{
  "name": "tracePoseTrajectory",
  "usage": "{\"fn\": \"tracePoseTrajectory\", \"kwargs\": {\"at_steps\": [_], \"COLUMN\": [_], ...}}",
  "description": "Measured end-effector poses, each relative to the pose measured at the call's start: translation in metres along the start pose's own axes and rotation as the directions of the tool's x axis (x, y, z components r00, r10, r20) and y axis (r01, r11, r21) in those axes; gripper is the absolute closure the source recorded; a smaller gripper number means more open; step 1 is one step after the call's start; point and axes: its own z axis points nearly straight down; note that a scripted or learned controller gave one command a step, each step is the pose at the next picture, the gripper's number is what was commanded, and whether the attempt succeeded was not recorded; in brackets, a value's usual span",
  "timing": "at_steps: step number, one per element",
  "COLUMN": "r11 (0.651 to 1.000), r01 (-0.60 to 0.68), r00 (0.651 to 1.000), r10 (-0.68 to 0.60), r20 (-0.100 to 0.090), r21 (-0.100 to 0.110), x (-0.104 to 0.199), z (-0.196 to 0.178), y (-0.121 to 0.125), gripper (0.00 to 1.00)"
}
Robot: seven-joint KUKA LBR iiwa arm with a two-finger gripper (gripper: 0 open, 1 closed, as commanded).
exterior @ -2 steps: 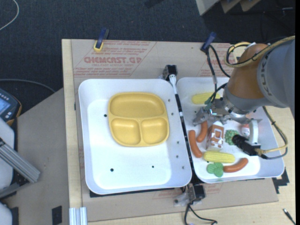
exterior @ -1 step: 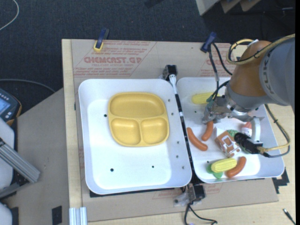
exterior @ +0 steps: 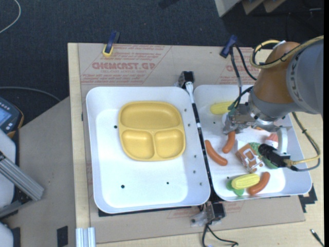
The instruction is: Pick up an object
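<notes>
In the right bin (exterior: 298, 185), my gripper (exterior: 234, 124) hangs low over the bin's upper middle. Just below it lies a small orange sausage (exterior: 229, 142), tilted, its upper end close to the gripper. A yellow banana-like piece (exterior: 220, 107) rests to the gripper's upper left. A longer orange sausage (exterior: 216, 153) lies near the bin's left wall. An orange and white toy block (exterior: 250, 156) sits in the middle. Toward the front edge lie a yellow corn cob (exterior: 244, 181) and another orange sausage (exterior: 258, 183).
The left bin (exterior: 103, 153) holds a yellow divided plate (exterior: 152, 129). A small orange piece (exterior: 272, 137) peeks out beside the wrist. The arm's grey and orange body (exterior: 288, 81) covers the right bin's far right corner.
</notes>
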Motion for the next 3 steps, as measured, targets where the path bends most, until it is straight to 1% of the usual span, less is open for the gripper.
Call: {"fn": "tracePoseTrajectory", "kwargs": {"at_steps": [1,2,3], "r11": [1.0,1.0,1.0], "r01": [0.01,0.007,0.008], "r00": [1.0,1.0,1.0], "r10": [-0.01,-0.007,-0.008], "r20": [0.0,-0.003,-0.003], "r21": [-0.011,0.008,0.007], "x": [0.048,0.089,0.132], "z": [-0.086,-0.079,-0.135], "y": [0.049,0.012,-0.057], "gripper": [1.0,1.0,1.0]}}
